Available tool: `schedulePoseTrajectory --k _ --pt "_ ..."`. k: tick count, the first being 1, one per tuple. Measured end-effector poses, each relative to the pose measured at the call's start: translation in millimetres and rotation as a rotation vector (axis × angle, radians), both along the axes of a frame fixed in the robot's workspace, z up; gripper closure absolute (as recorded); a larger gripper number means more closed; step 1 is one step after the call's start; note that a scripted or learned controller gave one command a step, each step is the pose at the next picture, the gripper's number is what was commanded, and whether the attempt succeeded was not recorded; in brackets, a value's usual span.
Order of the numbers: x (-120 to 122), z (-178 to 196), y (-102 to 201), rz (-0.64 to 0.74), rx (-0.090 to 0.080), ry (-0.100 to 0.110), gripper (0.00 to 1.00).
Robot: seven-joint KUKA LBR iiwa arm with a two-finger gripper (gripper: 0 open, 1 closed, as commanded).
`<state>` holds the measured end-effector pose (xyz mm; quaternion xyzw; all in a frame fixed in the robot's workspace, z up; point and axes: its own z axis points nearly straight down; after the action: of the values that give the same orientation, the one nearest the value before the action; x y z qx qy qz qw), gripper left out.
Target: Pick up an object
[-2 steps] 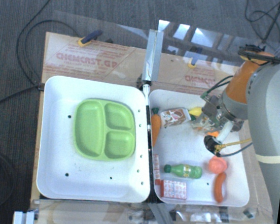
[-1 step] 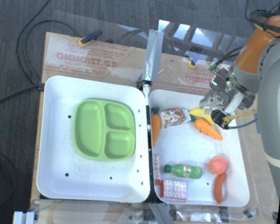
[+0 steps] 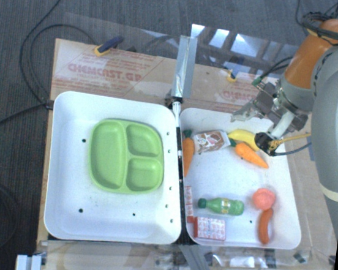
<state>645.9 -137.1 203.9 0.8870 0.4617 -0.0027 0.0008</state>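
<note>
Looking down on the bench, we find our claw (image 3: 259,112) poised over the far right corner of the right bin (image 3: 289,196), hanging from the orange-banded wrist that comes in from the right. Whether the claw is wide or narrow we cannot tell; its tip is a grey tangle against the bin rim, and nothing is plainly pinched in it.

The nearest candidates lie just below and toward us from the claw: a banana (image 3: 243,135) and, touching it on its near side, a carrot (image 3: 252,154). The carrot's long axis runs at a slant, its thick end toward the bin's middle and its point toward the right wall. The banana curves roughly across the bin, left to right. A small snack packet (image 3: 210,141) sits just left of them.

We judge the carrot or banana the likeliest target, since either calls for only a short descent toward the near side. To close cleanly, we would want the claw's jaws set across the long axis, not along it. Crowding is the risk: banana and carrot touch, so a finger may land between them.

Farther off sit a green bottle (image 3: 221,205), a pink ball (image 3: 264,199) and a sausage (image 3: 264,226).
</note>
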Motion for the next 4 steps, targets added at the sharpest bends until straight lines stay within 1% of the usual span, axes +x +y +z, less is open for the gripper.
schedulePoseTrajectory --k 1,2,3,4 --pt "20.4 -89.5 -12.4 -0.143 0.0 0.012 0.0" --pt "3.0 -115.2 -25.3 -0.382 0.003 0.002 0.0" --pt "-28.7 -114.7 -36.9 -0.468 0.0 -0.013 0.0" --pt "-29.8 -105.8 -37.3 -0.466 -0.002 -0.007 1.0"
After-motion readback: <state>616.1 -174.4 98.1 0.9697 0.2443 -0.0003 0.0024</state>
